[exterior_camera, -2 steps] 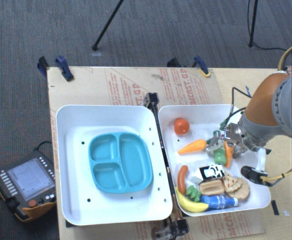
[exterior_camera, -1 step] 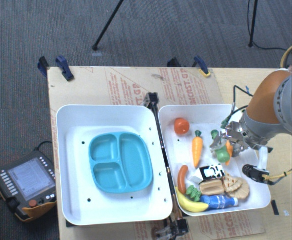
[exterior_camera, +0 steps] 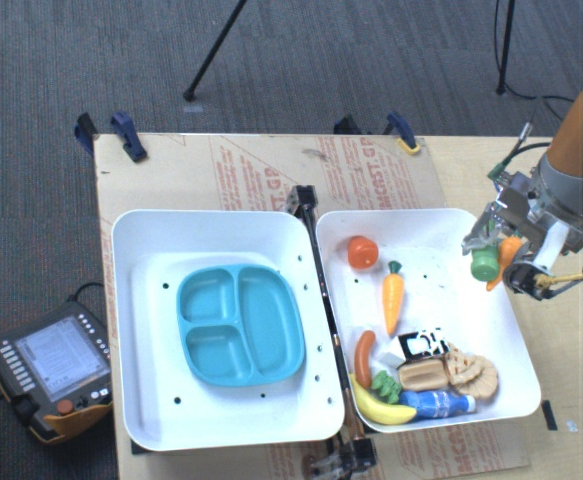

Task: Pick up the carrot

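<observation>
An orange carrot with a green top [exterior_camera: 393, 302] lies lengthwise in the middle of the right bin [exterior_camera: 441, 230]. A second, smaller carrot [exterior_camera: 506, 258] with a green end [exterior_camera: 485, 264] hangs above that bin's right rim. My gripper [exterior_camera: 508, 255] is shut on this smaller carrot, and its orange body shows between the fingers. The arm comes in from the right edge.
In the right bin are a red-orange ball [exterior_camera: 362, 252], a red sausage [exterior_camera: 365, 356], a banana [exterior_camera: 381, 406], bread [exterior_camera: 423, 374], a blue bottle [exterior_camera: 436, 404] and a black-and-white card [exterior_camera: 423, 343]. The left bin [exterior_camera: 136, 268] holds a blue divided plate [exterior_camera: 241, 325].
</observation>
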Robot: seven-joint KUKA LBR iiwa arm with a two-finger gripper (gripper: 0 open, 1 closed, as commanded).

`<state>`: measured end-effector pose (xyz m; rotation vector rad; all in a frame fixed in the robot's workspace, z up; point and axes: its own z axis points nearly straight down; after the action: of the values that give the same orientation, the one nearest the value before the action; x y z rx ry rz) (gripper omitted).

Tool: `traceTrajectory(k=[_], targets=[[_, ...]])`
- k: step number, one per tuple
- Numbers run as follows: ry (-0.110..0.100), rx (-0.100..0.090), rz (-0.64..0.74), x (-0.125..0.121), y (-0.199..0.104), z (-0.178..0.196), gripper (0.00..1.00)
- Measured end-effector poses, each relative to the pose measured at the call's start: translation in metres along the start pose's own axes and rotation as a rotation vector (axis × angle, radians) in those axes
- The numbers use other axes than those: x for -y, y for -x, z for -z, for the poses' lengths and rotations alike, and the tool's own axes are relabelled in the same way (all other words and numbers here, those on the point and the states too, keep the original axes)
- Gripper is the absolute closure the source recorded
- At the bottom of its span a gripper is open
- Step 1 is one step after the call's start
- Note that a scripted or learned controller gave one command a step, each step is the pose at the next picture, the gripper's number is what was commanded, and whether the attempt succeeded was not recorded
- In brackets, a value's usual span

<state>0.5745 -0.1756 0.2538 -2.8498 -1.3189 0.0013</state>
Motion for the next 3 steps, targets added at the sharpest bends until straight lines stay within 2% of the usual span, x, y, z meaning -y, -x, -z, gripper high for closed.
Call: traceTrajectory(k=[1,2,3], targets=[[-0.001,0.0,0.001,0.0,0.0,0.0,0.0],[-0.007,0.002,-0.074,-0.027,-0.044,-0.116,0.0],[-0.004,0.001,0.062,-0.011,-0.056,-0.167,0.0]])
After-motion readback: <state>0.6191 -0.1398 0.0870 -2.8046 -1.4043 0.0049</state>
